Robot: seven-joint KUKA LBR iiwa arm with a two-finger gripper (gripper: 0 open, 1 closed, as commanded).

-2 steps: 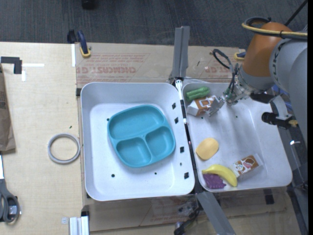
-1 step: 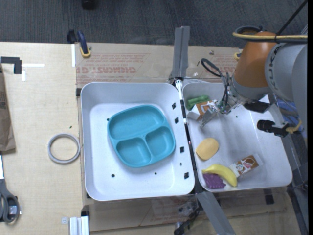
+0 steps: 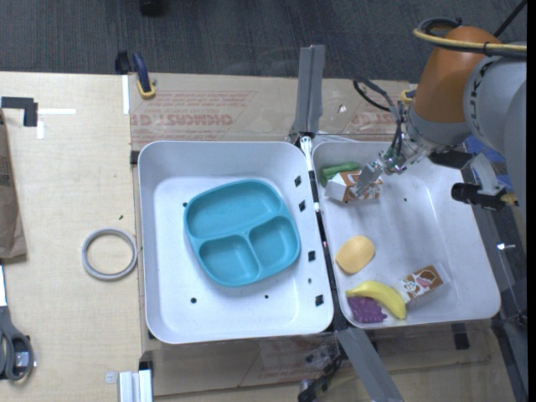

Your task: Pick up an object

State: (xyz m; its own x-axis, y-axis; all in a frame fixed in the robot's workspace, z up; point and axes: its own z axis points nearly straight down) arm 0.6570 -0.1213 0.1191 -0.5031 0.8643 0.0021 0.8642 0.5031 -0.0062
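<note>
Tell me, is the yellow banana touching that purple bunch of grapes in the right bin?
Touching. In the camera view the banana curves over the purple grapes, its lower edge pressed against them with no white bin floor between.

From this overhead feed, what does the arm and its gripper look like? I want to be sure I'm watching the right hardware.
The arm is light grey with rounded links and a broad orange band above the wrist. Black cables and a yellow one loop over the band. The gripper is small and slim, of grey and dark metal, much narrower than the arm.
</note>
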